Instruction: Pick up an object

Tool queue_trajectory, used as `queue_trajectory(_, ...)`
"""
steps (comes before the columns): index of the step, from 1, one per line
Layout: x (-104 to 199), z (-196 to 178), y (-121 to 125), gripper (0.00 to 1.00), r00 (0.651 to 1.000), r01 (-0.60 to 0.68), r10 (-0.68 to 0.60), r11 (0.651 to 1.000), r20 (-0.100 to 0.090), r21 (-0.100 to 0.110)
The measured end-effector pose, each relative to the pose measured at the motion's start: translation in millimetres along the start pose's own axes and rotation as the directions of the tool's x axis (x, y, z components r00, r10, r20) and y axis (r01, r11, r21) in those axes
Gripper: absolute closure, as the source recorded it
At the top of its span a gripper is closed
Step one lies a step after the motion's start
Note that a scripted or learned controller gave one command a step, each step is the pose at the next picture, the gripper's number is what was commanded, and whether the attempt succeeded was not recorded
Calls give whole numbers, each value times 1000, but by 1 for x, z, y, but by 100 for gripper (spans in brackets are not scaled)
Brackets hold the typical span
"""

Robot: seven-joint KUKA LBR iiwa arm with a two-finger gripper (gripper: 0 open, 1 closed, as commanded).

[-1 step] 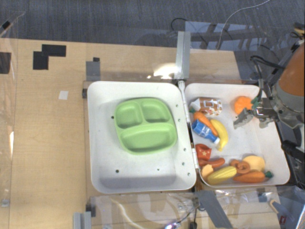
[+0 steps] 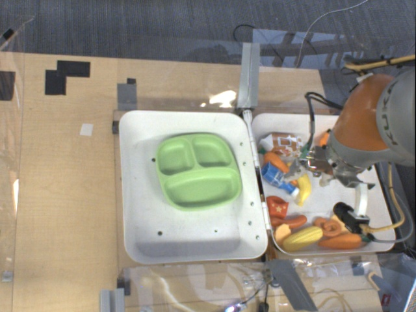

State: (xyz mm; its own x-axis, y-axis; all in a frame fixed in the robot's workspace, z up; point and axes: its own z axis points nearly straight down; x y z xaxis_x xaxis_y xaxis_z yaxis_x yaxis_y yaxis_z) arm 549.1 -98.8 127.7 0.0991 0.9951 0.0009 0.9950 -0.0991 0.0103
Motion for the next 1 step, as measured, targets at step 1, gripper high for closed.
queue_trajectory(1,36,-65,-41,0,997,-78,78,997,0,7)
